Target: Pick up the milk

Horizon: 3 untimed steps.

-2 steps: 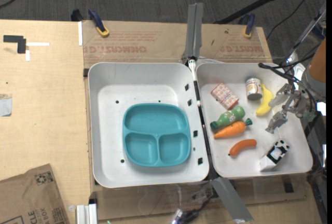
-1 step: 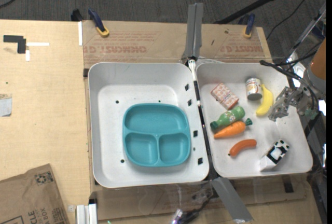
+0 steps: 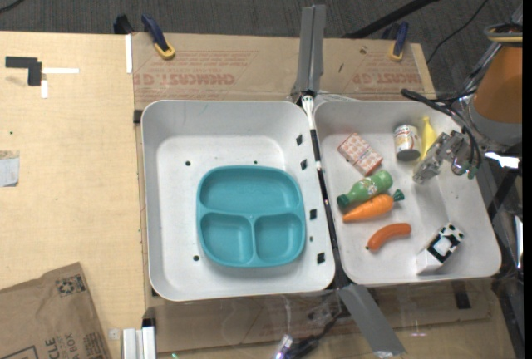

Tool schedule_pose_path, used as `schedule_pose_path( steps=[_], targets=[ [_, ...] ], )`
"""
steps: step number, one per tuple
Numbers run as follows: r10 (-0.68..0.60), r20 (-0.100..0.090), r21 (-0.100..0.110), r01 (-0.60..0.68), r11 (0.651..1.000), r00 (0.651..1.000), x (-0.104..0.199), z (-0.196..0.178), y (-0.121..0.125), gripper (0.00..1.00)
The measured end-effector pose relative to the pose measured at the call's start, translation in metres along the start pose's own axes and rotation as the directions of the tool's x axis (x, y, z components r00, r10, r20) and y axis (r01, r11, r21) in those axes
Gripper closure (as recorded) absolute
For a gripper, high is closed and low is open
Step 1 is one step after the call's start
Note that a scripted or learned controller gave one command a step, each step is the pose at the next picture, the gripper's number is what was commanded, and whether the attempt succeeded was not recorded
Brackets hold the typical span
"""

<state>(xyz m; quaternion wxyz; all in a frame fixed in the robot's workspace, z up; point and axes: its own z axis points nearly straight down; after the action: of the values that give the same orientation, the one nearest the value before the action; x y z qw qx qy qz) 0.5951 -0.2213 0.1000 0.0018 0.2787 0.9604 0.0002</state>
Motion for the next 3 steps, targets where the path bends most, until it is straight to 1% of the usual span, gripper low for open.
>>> schedule_pose_path(
  steps=[1, 2, 3],
  targets=[
    [-0.007, -0.001, 0.000, 0.007, 1.000, 1.000, 0.012, 0.008, 0.030, 1.00],
    [-0.006, -0.008, 0.003, 0.006, 1.000, 1.000, 0.013, 0.009, 0.029, 0.00],
    [0.308, 0.002, 0.001, -0.308, 0.951, 0.951, 0.007, -0.092, 0.035, 0.00]
  ],
)
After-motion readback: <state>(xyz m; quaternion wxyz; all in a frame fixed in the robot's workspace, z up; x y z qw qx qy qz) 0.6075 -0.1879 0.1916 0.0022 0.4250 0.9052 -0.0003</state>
